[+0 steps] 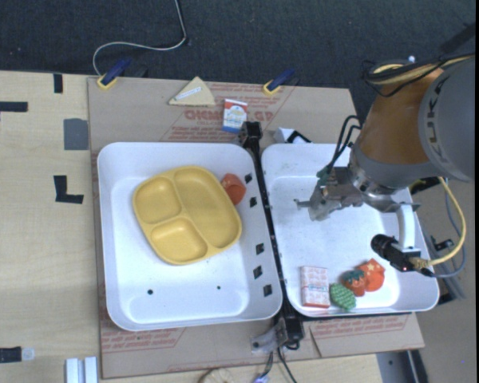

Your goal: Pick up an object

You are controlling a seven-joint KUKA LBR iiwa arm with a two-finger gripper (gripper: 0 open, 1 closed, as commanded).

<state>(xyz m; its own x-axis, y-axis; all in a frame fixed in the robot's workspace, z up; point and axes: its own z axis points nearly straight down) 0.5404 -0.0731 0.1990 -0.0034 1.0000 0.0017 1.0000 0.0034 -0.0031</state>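
Camera view
Arm: grey with an orange band, reaching in from the right and bent down over the right bin.
Claw: low over the bare middle of the right bin; whether it is released or clenched cannot be told, and nothing is seen between its tips.
Right bin: white and shallow, with three small things along its near edge.
Small carton: white and pink, lying flat at the near left of the right bin.
Green toy: just right of the carton, touching the red toy.
Red toy: near right part of the bin, well apart from the claw.
Left bin: white, beside the right bin.
Yellow tray: three compartments, lying tilted in the middle of the left bin.
Orange-red ball: at the tray's far right edge, touching it.
Tabletop: pale wood, with a cardboard sheet under both bins.
Small box: on the cardboard beyond the bins.
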